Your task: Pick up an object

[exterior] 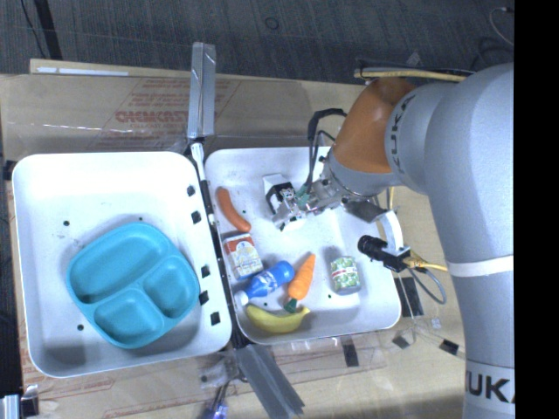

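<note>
A brown worktop [105,103] bears two white bins. In the right bin [384,308] the hand [284,201] sits low near the back; whether it is clenched I cannot tell. A sausage [232,209] lies just left of it, a carrot [302,276] nearer the front.

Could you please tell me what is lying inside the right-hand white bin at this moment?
Inside the right bin lie a sausage, a small carton, a blue bottle, a carrot, a banana and a can. The hand and arm cover part of its upper floor.
</note>
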